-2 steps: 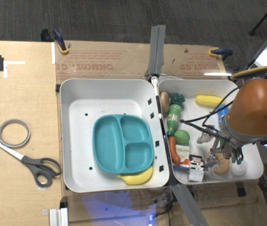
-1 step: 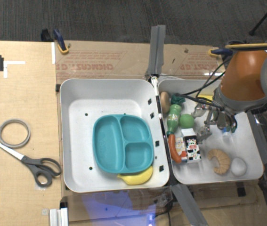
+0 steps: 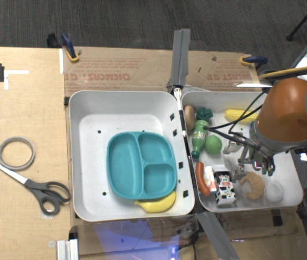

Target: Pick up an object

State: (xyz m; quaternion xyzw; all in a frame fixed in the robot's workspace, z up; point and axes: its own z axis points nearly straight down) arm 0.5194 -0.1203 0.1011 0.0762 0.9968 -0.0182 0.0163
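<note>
My gripper (image 3: 257, 168) hangs under the grey arm's orange band (image 3: 283, 110) over the right bin (image 3: 288, 202). It stands open just above a tan croissant (image 3: 252, 187), with nothing between its fingers. Near it in the same bin lie a small printed carton (image 3: 224, 189), a red hot dog (image 3: 201, 179), a green ball (image 3: 213, 144), a green bottle (image 3: 198, 136), a yellow banana (image 3: 235, 114) and a pale round object (image 3: 274, 191). The arm hides part of the bin's right side.
The left bin (image 3: 83, 145) holds a teal divided plate (image 3: 141, 164) with a yellow banana (image 3: 157, 203) at its near edge. On the bench to the left lie scissors (image 3: 37, 188) and a tape roll (image 3: 16, 152).
</note>
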